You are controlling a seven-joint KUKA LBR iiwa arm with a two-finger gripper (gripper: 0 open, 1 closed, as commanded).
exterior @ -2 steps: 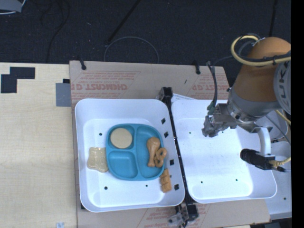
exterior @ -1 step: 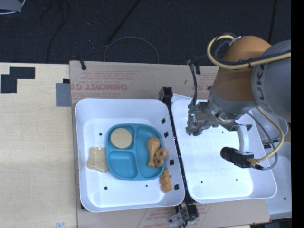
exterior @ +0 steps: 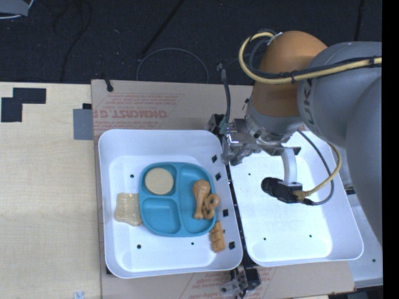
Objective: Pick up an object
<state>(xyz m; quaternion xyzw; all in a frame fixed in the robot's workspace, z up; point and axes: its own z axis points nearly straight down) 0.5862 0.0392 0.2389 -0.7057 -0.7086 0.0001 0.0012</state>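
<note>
Brown and knobbly, the twisted food piece [exterior: 203, 198] is lying in the right-hand compartment of the blue tray [exterior: 163, 220], inside the left bin [exterior: 118, 148], and it looks like the nearest thing to go for. A round beige disc [exterior: 158, 180] is sitting in the tray's upper compartment. A small brown chunk [exterior: 217, 237] is resting on the bin floor just beside the tray's lower right corner, and a pale lump [exterior: 128, 208] is touching the tray's left edge.

The gripper [exterior: 232, 147] is hanging over the seam where the left bin meets the right bin [exterior: 293, 242], above and to the right of the twisted piece. I cannot tell whether it is open or shut, and nothing is showing in its grasp.

Several things are looking risky from here. A descent on this line is likely ending on the bin walls rather than on any object. The twisted piece is lying close to the tray's raised rim, so a grasp may be catching the tray and dragging or lifting it. Its uneven shape is also inviting a slip.
</note>
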